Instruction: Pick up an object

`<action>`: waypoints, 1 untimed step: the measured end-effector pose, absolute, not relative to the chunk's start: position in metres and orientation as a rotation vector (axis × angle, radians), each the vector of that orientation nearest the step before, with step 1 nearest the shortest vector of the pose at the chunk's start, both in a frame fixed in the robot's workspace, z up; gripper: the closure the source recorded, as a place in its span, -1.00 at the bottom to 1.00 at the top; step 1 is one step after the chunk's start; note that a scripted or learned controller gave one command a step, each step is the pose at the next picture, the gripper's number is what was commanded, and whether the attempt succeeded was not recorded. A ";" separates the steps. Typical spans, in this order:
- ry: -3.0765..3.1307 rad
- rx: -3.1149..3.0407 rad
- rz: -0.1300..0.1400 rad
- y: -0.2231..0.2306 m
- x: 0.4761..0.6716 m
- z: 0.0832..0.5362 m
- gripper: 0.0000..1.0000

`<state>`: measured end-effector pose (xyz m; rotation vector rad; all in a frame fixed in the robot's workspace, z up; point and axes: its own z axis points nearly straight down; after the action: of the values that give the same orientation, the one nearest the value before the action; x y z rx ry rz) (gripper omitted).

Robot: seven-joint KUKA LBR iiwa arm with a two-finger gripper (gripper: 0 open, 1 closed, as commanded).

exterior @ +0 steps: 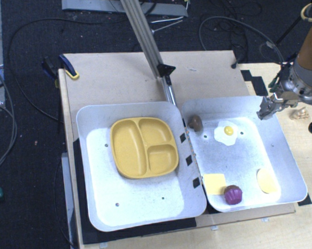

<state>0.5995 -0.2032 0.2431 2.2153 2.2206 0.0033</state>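
The right bin (277,140) holds a fried egg (226,133), a brown lump (195,123) at its far left corner, a yellow square slice (214,184), a purple round object (233,194) and a pale yellow oval (267,181). My gripper (267,111) hangs over the bin's far right rim, to the right of the fried egg. Nothing shows between its fingers.
The left bin (97,204) carries a yellow divided plate (144,147). A metal pole (145,35) slants down to the gap between the bins. Small objects (300,114) lie on the bench to the right of the gripper.
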 end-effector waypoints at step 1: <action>2.230 2.215 0.001 -0.151 0.605 0.234 1.00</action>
<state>0.6047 -0.1515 0.2338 2.2146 2.2297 0.0007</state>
